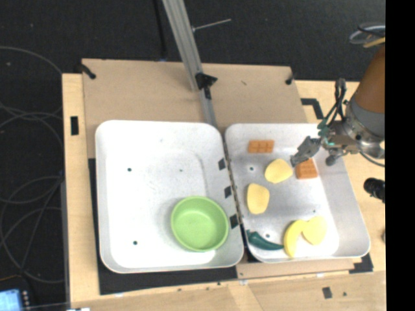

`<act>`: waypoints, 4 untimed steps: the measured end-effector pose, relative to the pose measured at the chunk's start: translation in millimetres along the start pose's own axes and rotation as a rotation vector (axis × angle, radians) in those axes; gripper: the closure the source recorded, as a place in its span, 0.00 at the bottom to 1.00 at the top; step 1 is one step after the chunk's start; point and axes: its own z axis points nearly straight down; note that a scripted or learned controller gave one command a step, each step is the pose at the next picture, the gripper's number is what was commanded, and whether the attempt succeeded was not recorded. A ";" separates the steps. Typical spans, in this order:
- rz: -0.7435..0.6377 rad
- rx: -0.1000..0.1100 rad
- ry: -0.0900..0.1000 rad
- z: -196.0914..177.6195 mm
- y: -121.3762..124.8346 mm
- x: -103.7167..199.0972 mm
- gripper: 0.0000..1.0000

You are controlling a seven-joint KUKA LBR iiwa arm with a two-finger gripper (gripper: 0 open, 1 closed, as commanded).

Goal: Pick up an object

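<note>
Here, tool (314, 153) just above orange block (307, 170).

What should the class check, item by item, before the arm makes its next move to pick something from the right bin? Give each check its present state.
1. Gripper over the right bin: ok.
2. Nothing seen held between the fingers: ok.
3. A target nearby: the orange block lies just beneath the fingers, the yellow piece beside it: ok.
4. Block free of neighbours: ok, it lies apart from the yellow piece.
5. Fingers centred on the block: cannot tell from this slant.
6. Green bowl out of the way in the left bin: ok.
</note>
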 end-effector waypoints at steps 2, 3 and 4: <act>0.004 0.004 -0.002 42.3 1.4 0.0 0.00; 0.004 0.005 -0.002 87.4 -3.3 4.8 0.00; 0.005 0.005 -0.002 134.6 4.0 0.9 0.00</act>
